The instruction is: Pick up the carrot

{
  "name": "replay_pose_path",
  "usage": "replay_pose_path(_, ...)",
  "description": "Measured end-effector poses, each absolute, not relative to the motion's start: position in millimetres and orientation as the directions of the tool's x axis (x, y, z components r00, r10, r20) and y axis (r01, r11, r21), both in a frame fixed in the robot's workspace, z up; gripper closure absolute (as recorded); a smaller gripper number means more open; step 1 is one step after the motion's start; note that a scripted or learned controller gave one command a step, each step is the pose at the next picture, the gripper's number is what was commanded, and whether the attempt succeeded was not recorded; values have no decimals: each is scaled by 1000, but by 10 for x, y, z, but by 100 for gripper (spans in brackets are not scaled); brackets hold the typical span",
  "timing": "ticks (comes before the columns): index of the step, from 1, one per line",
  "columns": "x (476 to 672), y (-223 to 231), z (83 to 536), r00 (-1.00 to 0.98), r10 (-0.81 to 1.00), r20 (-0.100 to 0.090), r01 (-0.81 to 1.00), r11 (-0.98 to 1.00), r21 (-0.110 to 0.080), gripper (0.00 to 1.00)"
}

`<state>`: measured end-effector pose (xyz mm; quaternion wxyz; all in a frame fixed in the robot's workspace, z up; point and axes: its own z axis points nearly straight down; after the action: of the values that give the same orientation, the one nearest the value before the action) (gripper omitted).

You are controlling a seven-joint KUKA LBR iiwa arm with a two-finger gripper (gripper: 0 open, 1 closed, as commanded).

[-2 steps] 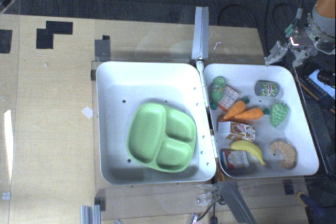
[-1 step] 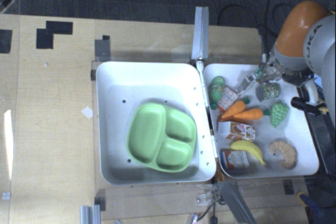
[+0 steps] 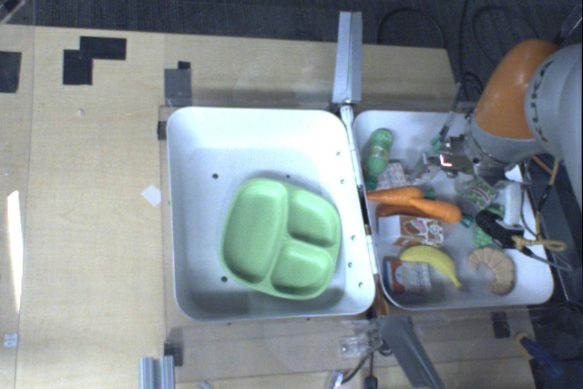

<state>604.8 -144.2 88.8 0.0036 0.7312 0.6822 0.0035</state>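
Inside the right-hand shallow white bin [image 3: 537,291], toward its left wall, lies the long orange carrot [image 3: 414,201], just above a yellow banana [image 3: 432,261]. Over that bin's far right part hang my jaws [image 3: 455,158], apart from the carrot; whether they are parted or closed I cannot tell.

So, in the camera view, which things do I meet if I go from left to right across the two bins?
Green plate → green bottle → carrot → banana → round biscuit → orange band of the arm.
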Motion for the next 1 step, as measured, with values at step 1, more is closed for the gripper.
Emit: replay_pose_path(1,5644,-1023,901,-77,997,-3,997,77,15,0)
